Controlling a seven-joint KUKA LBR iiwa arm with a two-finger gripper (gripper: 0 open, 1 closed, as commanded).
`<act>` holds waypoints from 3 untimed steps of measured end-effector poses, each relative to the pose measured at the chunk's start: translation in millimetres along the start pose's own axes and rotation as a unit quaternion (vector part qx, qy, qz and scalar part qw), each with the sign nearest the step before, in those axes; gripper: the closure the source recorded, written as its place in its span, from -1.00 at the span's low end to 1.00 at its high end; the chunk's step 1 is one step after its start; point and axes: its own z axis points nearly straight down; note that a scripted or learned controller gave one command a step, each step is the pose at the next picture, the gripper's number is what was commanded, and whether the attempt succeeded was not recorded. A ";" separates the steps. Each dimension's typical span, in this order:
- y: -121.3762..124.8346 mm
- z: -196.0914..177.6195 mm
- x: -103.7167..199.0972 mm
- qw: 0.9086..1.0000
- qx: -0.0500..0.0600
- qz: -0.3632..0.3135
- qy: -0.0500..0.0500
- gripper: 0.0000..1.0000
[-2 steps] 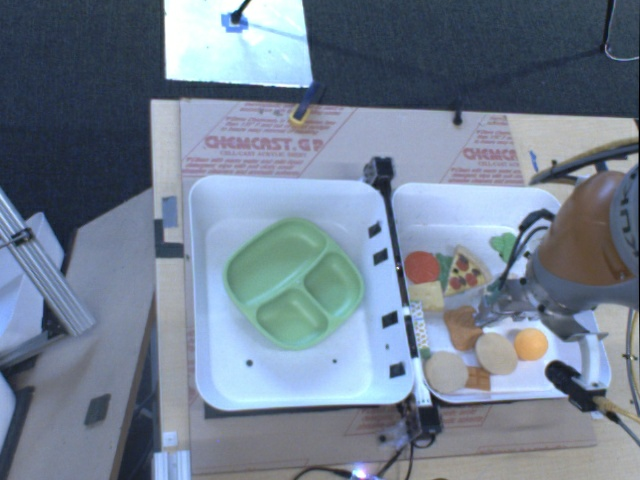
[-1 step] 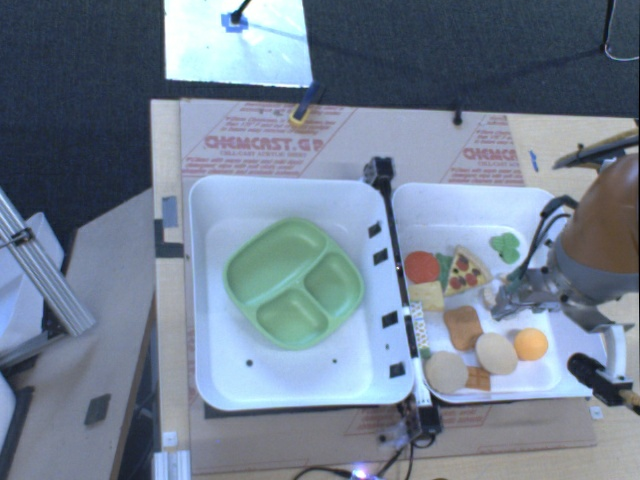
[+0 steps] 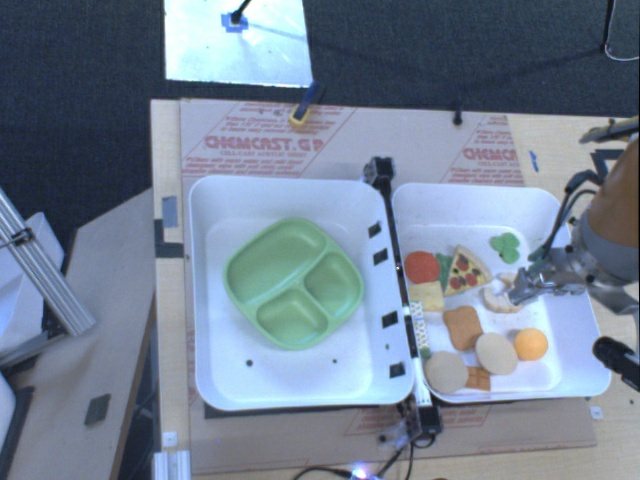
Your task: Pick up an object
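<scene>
A: What's nearest the gripper (image 3: pixel 522 290)?

B: A pale ring-shaped piece (image 3: pixel 497 298) in the right bin (image 3: pixel 470 200), lying about mid-bin, twd the right side. Gripper tip sits right at its right edge, touching or nearly so. Can't tell if fingers are spread or pressed together, too blurry & small. Nothing visibly pinched betw them.

A: Other stuff in that bin?

B: Pizza slice toy (image 3: pixel 464 269) just left of the ring, red tomato (image 3: pixel 422 266) further left, yellow cheese block (image 3: pixel 428 295) below the tomato. Green leafy piece (image 3: pixel 505 246) up near the back. Brown cracker (image 3: pixel 463 326) below the pizza. Front row: tan round disc (image 3: pixel 446 372), pale round bun (image 3: pixel 495 353), orange ball (image 3: pixel 530 344). A small brown bit (image 3: pixel 478 378) betw disc & bun.

A: Arm?

B: Grey arm (image 3: pixel 610 233) comes in fr the right edge, over the bin's right rim.

A: Left bin?

B: Left bin (image 3: pixel 215 363) has a green divided plate (image 3: pixel 293 282), three compartments, sitting flat approx in the center. Bins touch side by side, black clips along the join. Both rest on a board w/ red print (image 3: pixel 265 143).
</scene>
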 end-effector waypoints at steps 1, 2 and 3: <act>1.6 -20.1 -0.2 1.000 0.000 0.000 0.000 1.00; 33.3 -30.6 40.0 1.000 0.000 -0.002 0.001 1.00; 63.8 -34.6 91.1 1.000 0.001 -0.002 0.001 1.00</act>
